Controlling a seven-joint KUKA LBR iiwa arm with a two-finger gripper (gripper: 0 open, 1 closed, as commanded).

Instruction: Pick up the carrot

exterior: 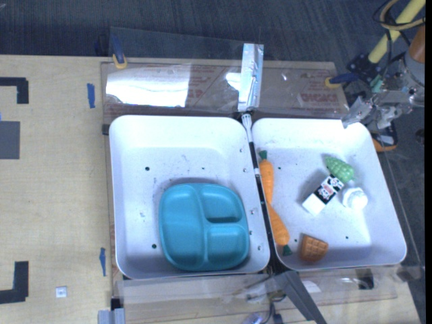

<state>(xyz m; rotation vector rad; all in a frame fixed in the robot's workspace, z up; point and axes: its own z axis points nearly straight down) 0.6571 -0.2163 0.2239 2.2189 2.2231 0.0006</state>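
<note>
Two orange carrots lie end to end along the left wall of the right bin (388,201). The upper carrot (267,179) has its green top toward the back. The lower carrot (279,227) has its green tip toward the front. My gripper (372,111) hangs over the back right corner of that bin, well away from both carrots, and it holds nothing that I can see.
The right bin also holds a white and black carton (322,194), a green vegetable (339,167), a white bottle (354,198) and a brown waffle piece (312,247). A blue divided plate (202,227) lies in the left bin (135,154). Yellow cables (398,12) hang at the top right.
</note>
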